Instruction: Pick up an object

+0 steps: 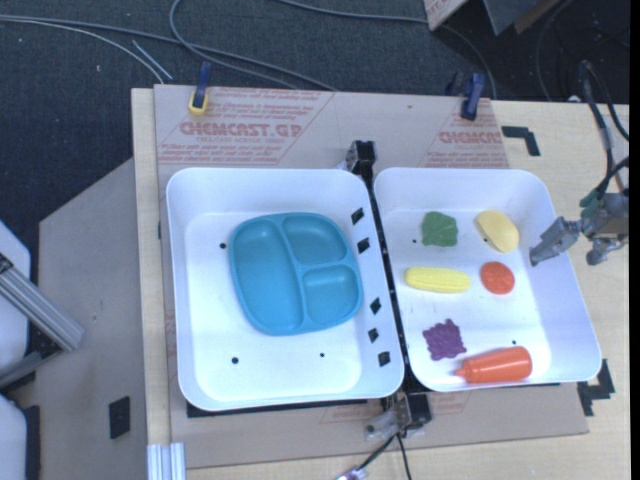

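Note:
The right bin holds several toy foods. A green piece and a yellow piece lie at the back. A yellow corn cob and a small orange-red ball lie in the middle. A purple grape bunch and an orange carrot lie at the front. My gripper hangs over the bin's right rim, right of the orange-red ball and apart from it. It is open, with its fingers spread and nothing between them.
The left bin holds a blue divided plate. A black divider with clips runs between the bins. Clamps hold the cardboard sheet at the back, with cables lying behind it.

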Robot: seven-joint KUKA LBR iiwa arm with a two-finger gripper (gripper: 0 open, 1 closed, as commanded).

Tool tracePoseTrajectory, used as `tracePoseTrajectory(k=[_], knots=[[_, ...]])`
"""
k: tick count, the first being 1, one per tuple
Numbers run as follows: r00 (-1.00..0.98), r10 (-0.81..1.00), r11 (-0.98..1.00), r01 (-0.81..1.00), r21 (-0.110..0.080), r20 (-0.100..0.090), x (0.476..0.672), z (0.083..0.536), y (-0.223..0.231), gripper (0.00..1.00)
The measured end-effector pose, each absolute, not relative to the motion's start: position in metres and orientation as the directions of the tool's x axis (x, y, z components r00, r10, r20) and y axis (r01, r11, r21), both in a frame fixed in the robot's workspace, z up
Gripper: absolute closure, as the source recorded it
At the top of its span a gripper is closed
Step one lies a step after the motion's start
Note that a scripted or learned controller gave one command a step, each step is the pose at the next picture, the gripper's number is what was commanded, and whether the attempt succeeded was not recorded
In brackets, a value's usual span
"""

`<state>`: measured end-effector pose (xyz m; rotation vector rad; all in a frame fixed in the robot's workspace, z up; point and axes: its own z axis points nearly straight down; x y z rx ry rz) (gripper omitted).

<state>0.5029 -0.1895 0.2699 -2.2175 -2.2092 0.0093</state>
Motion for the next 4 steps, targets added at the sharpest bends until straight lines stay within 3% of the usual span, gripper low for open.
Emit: tracePoseTrajectory(k=[1, 4], knots=[[0.000, 1.000, 0.000, 1.000, -0.001, 0.001, 0.505, 0.276, -0.189, 0.00], [0.000, 1.000, 0.000, 1.000, -0.008, 0.004, 0.498, 0.106, -0.199, 0.00]])
